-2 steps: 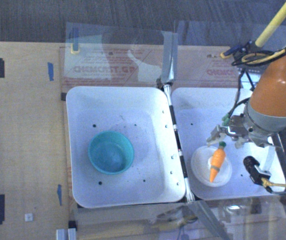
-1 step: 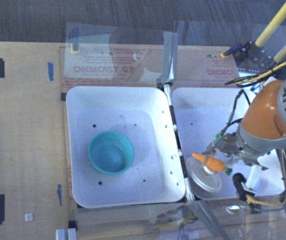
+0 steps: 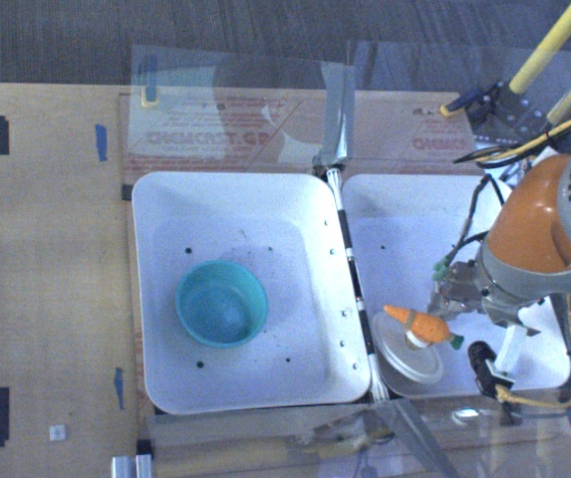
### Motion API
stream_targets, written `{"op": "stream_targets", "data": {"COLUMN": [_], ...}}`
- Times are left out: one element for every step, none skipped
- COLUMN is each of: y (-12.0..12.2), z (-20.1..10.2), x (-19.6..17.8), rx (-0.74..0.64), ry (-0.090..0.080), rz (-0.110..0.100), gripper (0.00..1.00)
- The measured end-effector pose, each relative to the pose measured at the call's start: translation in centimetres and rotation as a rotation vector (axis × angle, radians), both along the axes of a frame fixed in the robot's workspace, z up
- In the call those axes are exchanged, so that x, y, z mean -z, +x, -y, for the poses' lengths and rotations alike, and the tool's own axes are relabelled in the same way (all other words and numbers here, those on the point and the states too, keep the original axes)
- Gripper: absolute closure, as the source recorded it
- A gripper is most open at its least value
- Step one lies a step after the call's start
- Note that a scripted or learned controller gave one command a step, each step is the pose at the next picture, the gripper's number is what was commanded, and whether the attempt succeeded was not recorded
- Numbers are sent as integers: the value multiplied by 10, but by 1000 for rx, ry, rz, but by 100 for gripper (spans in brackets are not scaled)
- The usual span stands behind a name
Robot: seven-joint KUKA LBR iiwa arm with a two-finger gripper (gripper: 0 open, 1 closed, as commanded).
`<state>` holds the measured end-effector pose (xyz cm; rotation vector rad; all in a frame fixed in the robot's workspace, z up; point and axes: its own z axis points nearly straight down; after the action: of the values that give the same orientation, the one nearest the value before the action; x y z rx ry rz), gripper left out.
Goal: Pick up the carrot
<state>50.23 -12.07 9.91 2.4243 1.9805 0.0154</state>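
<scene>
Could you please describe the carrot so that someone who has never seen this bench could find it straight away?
Look in the right-hand bin, near its front edge, just left of the grey and orange arm. The carrot lies on a round grey lid there. It is the only small orange thing, with a white patch and a green end; the teal bowl sits in the other bin.

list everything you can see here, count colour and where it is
carrot: 1, orange with a green end, in the right bin, lying over the grey disc
grey disc: 1, grey, near front-left corner of the right bin
bowl: 1, teal, in the left bin, left of centre
left bin: 1, white, middle of the bench
right bin: 1, white, beside the left bin
blue tape marks: 2, blue, on the bench left of the bins
arm: 1, grey with an orange band, over the right bin
gripper: 1, dark, just right of the carrot
</scene>
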Motion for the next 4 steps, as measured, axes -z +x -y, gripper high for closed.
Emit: {"op": "stream_targets", "data": {"y": [0,-20,-18,-22], "z": [0,-26,-23,-79], "x": [0,10,-1,-120], "rx": [0,7,13,-249], "ry": [0,-1,-6,0], "rz": [0,-3,7,-15], "gripper": [0,0,100,100]}}
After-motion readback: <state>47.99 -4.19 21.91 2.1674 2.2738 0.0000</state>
